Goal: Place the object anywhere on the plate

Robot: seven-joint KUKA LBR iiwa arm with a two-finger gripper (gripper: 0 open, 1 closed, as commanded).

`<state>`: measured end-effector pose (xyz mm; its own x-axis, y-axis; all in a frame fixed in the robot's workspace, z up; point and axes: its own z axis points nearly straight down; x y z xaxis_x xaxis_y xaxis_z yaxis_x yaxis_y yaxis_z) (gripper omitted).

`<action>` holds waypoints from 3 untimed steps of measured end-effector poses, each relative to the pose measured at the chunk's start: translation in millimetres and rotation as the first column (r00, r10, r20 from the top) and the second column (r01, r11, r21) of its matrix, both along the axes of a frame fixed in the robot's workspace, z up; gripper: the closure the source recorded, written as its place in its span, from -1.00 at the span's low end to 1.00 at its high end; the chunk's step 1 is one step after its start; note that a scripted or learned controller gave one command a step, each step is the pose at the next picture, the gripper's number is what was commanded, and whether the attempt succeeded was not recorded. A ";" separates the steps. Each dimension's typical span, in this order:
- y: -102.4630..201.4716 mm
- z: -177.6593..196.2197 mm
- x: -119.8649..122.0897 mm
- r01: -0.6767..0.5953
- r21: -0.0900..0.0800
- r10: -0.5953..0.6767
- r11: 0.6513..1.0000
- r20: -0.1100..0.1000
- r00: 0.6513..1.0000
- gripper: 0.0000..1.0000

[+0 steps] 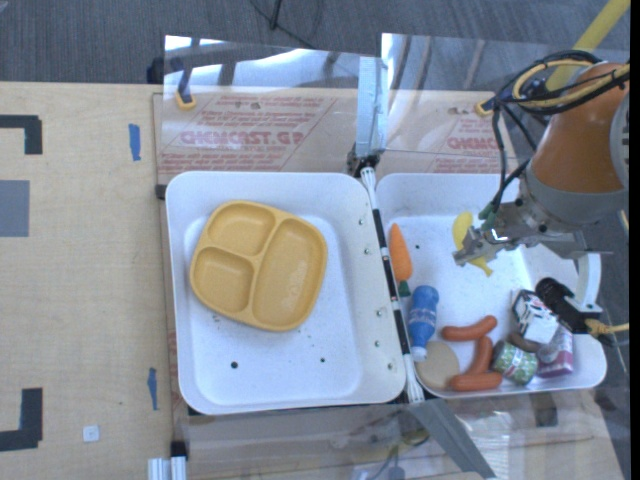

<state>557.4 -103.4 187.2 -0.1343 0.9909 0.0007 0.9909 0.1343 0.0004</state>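
I see my gripper (480, 248) over the right bin (440, 223), at three o'clock from the plate (258, 265), jaws narrow around a yellow object (463, 230), perhaps for lifting.

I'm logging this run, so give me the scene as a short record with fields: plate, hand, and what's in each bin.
plate: yellow, three compartments, nothing on it
left bin: holds the plate
right bin: carrot, blue bottle, sausages, can, yellow item, small packages at the right end
hand: over the right bin, beside the yellow item
hand fingers: cannot tell if open or shut
task state: nothing placed on the plate yet
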 end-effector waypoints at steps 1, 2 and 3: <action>30.9 65.2 1.6 -0.094 -0.002 0.094 0.996 0.002 0.996 1.00; 49.7 100.0 48.8 -0.282 -0.004 0.283 0.959 0.005 0.959 1.00; 77.0 128.9 66.1 -0.161 -0.003 0.161 0.987 0.004 0.987 1.00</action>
<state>623.5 -26.4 316.1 -0.2922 0.9563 -0.0028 0.9563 0.2922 0.0042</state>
